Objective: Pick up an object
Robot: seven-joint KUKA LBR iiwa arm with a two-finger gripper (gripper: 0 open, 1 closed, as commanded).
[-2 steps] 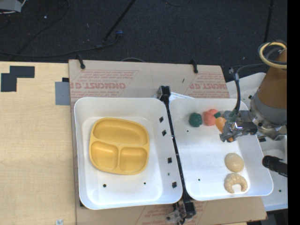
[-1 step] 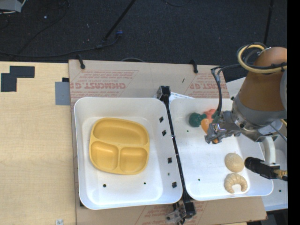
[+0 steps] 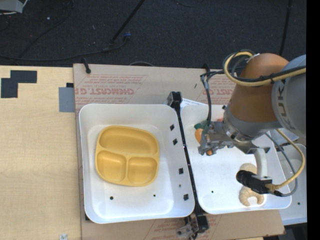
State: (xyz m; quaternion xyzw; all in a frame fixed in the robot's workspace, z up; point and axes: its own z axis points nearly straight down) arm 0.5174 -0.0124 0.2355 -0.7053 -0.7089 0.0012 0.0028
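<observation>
My gripper (image 3: 206,143) hangs low over the upper left part of the right bin (image 3: 220,194), under the grey and orange arm. Small orange and green items (image 3: 200,132) lie in the bin right beside the gripper, partly hidden by it. A small orange piece (image 3: 209,152) shows just below the gripper. A tan, lumpy object (image 3: 250,193) rests near the bin's lower right corner, partly covered by a black cable fitting (image 3: 252,180). Whether anything sits in the gripper is hidden by the wrist.
The left bin (image 3: 165,194) holds a yellow divided plate (image 3: 127,155) with three compartments. A black divider (image 3: 182,154) runs between the bins. Cables loop off the arm at the right. Cardboard lies under both bins, and wooden bench spreads to the left.
</observation>
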